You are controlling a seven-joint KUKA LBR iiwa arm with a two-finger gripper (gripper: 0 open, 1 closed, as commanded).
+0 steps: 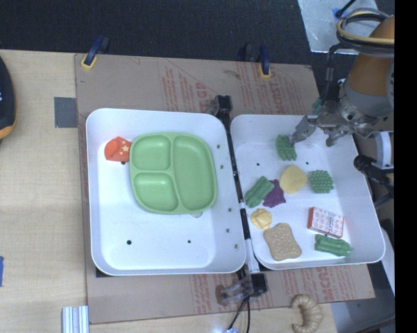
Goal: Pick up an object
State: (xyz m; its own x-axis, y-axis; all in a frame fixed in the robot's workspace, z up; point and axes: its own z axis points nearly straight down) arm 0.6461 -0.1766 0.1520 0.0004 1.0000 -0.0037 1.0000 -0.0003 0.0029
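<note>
Gripper (318, 132) — fingers apart, empty, above right bin (361, 186). Advice: centre over green broccoli piece (286, 147) — descend straight, then close.

Light wood bench (35, 207) topped with brown cardboard sheet (159, 82), held by blue-and-yellow clamps (94, 50) at far edge. Dark carpet floor (159, 12) beyond. Even overhead light.

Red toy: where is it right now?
In the left bin, at its upper-left, the red toy lies against the green tray's left edge.
</note>
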